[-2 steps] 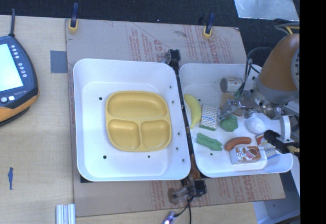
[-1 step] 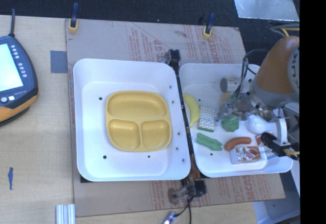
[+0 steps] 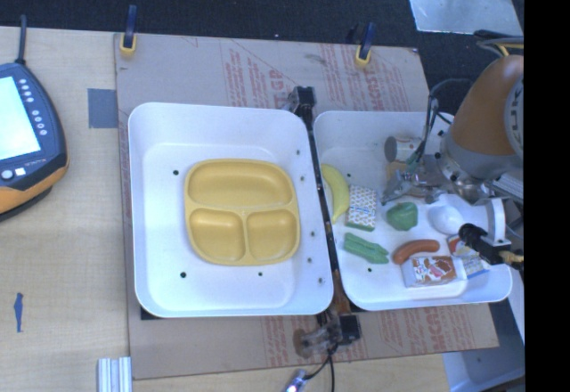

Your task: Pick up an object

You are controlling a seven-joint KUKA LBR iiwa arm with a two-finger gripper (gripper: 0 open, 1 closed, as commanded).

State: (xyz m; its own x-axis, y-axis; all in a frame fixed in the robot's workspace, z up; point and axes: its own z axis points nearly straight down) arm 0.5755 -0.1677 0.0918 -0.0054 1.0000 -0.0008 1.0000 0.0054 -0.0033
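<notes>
1. My gripper [image 3: 411, 183] hangs over the right bin [image 3: 356, 127], toward that bin's 1 o'clock area, with my grey arm and its orange band [image 3: 485, 110] coming in from 3 o'clock
2. Whether my gripper is wide, narrow or holding anything, I cannot tell; the metal parts blur together there
3. Just at 6 o'clock of my gripper lies a green round piece [image 3: 403, 216], close under it; touching or not is unclear
4. At 3 o'clock of that green piece sits a white egg-like object [image 3: 444, 217]
5. A yellow banana [image 3: 336, 191] lies along the right bin's 9 o'clock wall, with a small speckled block [image 3: 362, 207] just beside it
6. Toward 6 o'clock in the same bin are a green pod-shaped toy [image 3: 365, 248], a reddish sausage [image 3: 415, 249] and a small printed carton [image 3: 432, 271]
7. The left bin [image 3: 151, 141] holds a yellow divided plate [image 3: 240, 208] at its centre
8. An orange-edged tablet [image 3: 27, 136] rests on the bench at 9 o'clock
</notes>
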